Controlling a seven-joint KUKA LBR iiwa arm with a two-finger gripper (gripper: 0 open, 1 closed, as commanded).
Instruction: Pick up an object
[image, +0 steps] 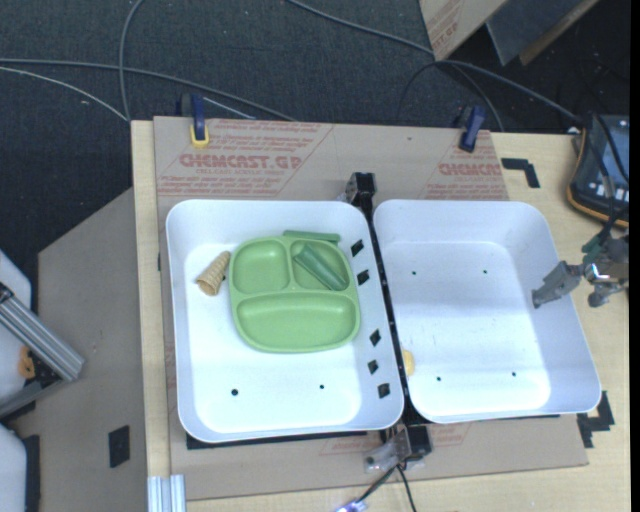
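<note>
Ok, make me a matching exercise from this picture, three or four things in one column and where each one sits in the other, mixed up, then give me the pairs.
Things:
1. green divided plate
2. ice cream cone
3. tool
4. blue clamp

Places:
A. at the right rim of the right bin
B. in the left bin, left of the plate
C. on the board's back edge, behind the left bin
D. middle of the left bin

Pairs: 1-D, 2-B, 3-A, 4-C
</note>
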